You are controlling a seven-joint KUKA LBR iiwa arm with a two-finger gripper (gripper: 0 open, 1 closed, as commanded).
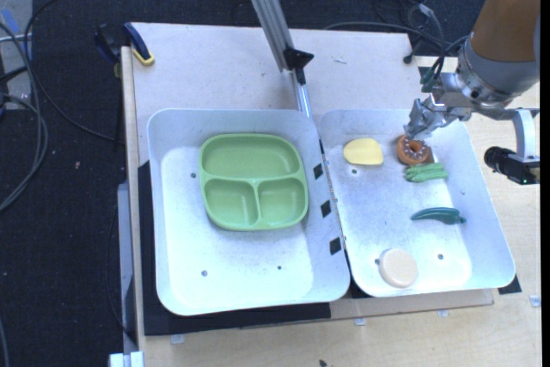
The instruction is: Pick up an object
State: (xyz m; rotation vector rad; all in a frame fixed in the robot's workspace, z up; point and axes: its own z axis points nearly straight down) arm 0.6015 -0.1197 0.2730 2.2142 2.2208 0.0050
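Note:
The right bin [481, 228] holds a yellow lump [363, 152], a brown ring-shaped donut [414, 152], a light green pod [426, 174], a dark green pod [438, 216] and a pale round disc [399, 267]. My gripper [418, 126] hangs at the bin's far side, its tip just above the donut's upper edge. The fingers point down and to the left, close together, with nothing visibly held between them.
The left bin [172, 262] carries a light green divided plate [254, 180]. A slanted metal pole [268, 0] crosses down to the bins' shared far edge. Cables lie on the dark floor behind the bench.

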